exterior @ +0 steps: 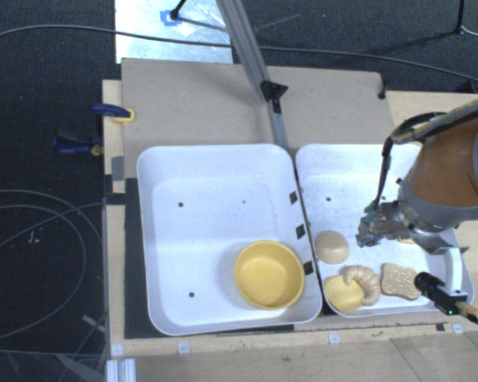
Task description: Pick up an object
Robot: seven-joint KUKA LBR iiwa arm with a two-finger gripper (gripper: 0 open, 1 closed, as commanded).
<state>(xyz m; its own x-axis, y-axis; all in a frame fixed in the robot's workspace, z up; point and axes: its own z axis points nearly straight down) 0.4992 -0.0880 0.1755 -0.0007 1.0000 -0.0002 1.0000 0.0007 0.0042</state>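
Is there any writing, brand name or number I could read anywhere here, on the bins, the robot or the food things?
None can be read. The white bins, yellow bowl and arm show no legible text. The small black tabs between the bins are too small to tell.

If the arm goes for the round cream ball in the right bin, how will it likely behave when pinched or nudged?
The ball looks smooth and rounded, so it would probably roll if nudged rather than slide. It lies close to the bin wall, which may stop it on that side. Its curved surface could slip out of a pinch that is off-centre. Whether it is stiff or soft cannot be told.
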